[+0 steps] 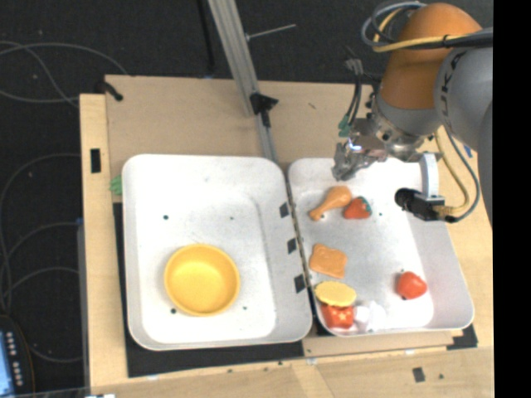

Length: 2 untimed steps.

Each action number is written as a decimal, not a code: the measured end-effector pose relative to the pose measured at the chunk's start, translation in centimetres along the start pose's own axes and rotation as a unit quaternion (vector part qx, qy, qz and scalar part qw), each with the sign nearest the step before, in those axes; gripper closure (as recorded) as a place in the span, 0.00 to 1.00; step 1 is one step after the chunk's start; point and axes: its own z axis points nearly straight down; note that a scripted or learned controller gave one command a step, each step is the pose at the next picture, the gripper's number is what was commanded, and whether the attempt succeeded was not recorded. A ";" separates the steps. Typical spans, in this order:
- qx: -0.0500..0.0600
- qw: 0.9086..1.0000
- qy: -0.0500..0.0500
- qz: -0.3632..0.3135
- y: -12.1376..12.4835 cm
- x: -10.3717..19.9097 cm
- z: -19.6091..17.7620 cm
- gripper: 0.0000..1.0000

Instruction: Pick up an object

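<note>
Arm poised over the right bin's far corner

The right bin holds one drumstick, two tomatoes, one toast, one burger; the left bin, one yellow bowl. The hand hangs above the drumstick, grip unclear.

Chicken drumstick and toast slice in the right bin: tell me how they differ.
The chicken drumstick is long and tapered, lying at a slant; the toast slice is flat and roughly square. The drumstick lies toward the bin's far end, just below the gripper and beside a red piece; the toast lies nearer the middle, just above a yellow-topped item. Both are orange-brown toy foods near the right bin's left wall.
</note>
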 end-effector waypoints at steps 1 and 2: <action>0.000 1.000 0.000 0.002 -0.4 5.7 -0.2 1.00; 0.001 1.000 0.000 0.000 -1.7 11.3 0.6 1.00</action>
